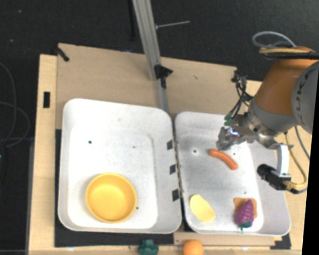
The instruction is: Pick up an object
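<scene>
In the right bin (205, 123) an orange sausage-shaped toy (224, 158) lies near the middle. A pale yellow piece (201, 208) rests at the bin's front left. Purple grapes (245, 212) sit on an orange piece at the front right. My gripper (226, 137) hangs just above and behind the sausage toy's left end, and nothing shows between its fingers. A yellow bowl (111, 197) stands in the front of the left bin (92, 123).
An orange ball (192, 249) and a small green toy (148, 249) lie on the bench in front of the bins. A grey metal post (148, 39) slants up behind the bins. A black cable part (272, 177) hangs from the arm over the right bin's right rim.
</scene>
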Robot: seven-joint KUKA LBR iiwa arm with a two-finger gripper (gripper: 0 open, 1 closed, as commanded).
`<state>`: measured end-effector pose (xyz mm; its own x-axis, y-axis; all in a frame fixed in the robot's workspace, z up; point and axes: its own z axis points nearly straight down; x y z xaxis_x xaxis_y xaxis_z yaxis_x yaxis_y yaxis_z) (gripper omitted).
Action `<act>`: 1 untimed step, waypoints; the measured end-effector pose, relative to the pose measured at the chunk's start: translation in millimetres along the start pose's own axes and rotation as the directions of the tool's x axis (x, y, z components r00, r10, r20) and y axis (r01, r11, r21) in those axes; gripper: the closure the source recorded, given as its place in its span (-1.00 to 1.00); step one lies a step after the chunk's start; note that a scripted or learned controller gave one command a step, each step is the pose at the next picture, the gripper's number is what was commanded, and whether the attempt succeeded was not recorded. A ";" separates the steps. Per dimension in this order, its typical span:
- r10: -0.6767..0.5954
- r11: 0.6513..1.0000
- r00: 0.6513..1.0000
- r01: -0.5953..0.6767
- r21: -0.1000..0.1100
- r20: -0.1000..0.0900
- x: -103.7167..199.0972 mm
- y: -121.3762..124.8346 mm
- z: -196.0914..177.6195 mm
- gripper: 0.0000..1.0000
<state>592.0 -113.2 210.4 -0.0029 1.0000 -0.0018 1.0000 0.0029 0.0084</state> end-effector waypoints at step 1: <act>-0.004 1.000 1.000 0.004 0.005 -0.004 51.9 -12.1 -18.2 1.00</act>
<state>579.6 -61.3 228.4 -0.0072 1.0000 0.0018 1.0000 0.0072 0.0037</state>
